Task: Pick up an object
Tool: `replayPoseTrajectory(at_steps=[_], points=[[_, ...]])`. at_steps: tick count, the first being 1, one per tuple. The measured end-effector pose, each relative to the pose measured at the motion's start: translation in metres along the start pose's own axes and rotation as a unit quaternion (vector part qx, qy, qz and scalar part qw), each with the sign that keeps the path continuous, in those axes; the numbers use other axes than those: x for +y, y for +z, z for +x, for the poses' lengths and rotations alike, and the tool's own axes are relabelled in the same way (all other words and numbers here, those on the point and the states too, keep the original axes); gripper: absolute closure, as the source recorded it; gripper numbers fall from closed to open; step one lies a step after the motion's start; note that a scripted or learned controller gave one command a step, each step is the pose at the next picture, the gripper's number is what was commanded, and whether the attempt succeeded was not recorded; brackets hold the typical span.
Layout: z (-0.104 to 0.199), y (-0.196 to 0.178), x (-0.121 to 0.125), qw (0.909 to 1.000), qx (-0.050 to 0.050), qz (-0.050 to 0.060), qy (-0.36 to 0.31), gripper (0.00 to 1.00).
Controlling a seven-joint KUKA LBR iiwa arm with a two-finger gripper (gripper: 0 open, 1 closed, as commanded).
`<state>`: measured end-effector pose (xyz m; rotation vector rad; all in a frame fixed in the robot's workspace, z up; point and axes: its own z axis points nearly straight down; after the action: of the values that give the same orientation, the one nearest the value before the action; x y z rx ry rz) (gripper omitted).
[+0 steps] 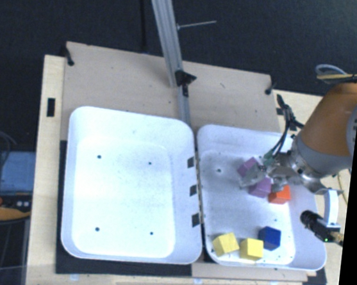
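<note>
Two yellow blocks (238, 246) sit along the right bin's (230, 145) near edge, a blue cube (270, 237) just beside them. Farther back, the gripper (270, 177) hangs over pale purple blocks (255, 177) beside an orange block (280, 195); its grip state is unclear.

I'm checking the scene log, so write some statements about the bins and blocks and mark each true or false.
1. The two yellow blocks lie in the right bin. True.
2. The blue block lies in the left bin. False: it lies in the right bin, beside the yellow blocks.
3. The end effector is above the right bin, near the purple blocks. True.
4. The orange block sits at the left bin's far corner. False: it is in the right bin, beside the purple blocks.
</note>
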<state>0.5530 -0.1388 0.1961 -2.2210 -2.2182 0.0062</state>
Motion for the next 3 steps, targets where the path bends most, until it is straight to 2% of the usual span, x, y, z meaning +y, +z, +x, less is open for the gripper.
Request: replayPoseTrajectory(at_steps=[1,2,3], points=[[0.002,0.063,-0.002,1.0000,0.000,0.000,0.000,0.00],[0.000,0.099,-0.001,1.0000,0.000,-0.003,0.000,0.00],[-0.001,0.087,0.000,1.0000,-0.001,-0.006,0.004,1.00]])
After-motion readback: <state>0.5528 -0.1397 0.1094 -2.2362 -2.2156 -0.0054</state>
